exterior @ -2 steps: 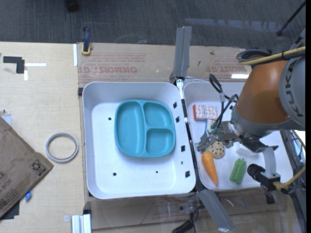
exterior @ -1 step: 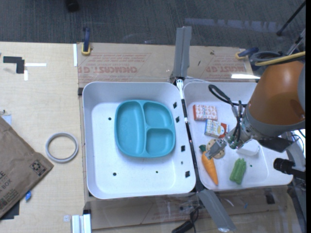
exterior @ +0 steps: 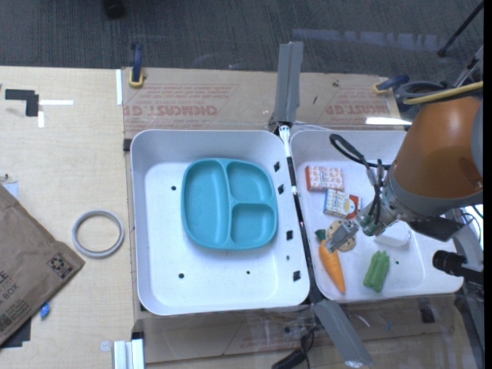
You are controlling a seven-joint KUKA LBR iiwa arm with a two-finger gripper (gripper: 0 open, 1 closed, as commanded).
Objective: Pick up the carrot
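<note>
The carrot (exterior: 332, 269) lies in the right-hand bin (exterior: 419, 287), near that bin's left wall and toward its front edge. Its long axis runs from a green-tufted top at the upper left to a narrow tip at the lower right, nearly along the divider between the two bins. The gripper (exterior: 337, 241) is stationed directly over the carrot's top end, so the bulk of the orange body extends away from the tool toward the bench front. From the gripper, the carrot's thickest section sits just below and slightly to the right. Whether the fingers are spread or pressed together cannot be told from this slant, and nothing shows the carrot between them, so no hold is recorded. A round tan item (exterior: 346, 235) lies under or just behind the tool and may interfere. A green vegetable (exterior: 376, 271) rests to the right of the carrot, apart from it. In my judgement, the closing line should cross the carrot's axis.
</note>
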